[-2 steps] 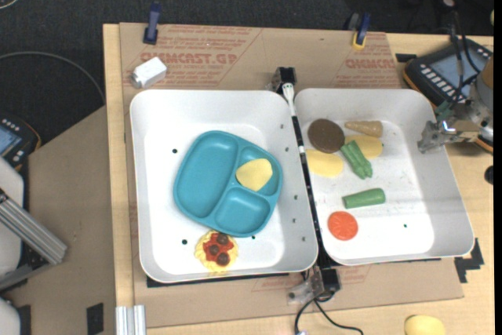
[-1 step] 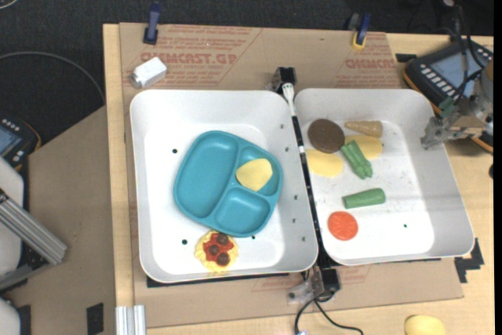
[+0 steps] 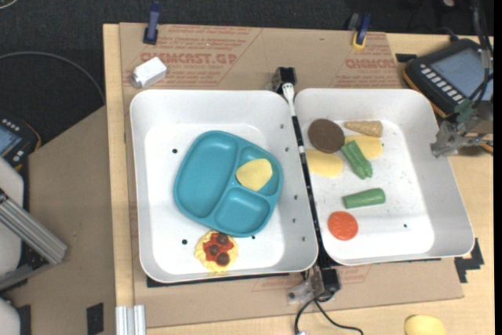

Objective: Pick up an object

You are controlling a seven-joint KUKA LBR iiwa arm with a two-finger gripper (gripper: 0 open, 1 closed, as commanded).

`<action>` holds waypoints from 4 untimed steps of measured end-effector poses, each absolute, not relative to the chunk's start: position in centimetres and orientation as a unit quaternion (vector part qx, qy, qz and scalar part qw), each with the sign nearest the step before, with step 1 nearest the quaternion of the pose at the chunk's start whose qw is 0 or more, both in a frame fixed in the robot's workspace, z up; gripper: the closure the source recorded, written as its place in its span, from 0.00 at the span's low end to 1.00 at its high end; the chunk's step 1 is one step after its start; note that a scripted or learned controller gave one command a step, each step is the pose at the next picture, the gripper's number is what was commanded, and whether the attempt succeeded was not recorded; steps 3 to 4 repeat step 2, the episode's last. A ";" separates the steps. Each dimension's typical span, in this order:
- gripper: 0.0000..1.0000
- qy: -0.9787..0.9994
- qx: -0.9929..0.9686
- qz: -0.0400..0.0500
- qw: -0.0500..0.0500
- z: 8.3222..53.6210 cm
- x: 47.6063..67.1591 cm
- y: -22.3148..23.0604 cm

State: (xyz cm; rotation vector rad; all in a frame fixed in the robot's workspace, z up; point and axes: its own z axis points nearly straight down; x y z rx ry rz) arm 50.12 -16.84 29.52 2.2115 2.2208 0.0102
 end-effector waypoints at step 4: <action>1.00 0.708 0.706 0.000 0.001 21.2 54.7 -22.3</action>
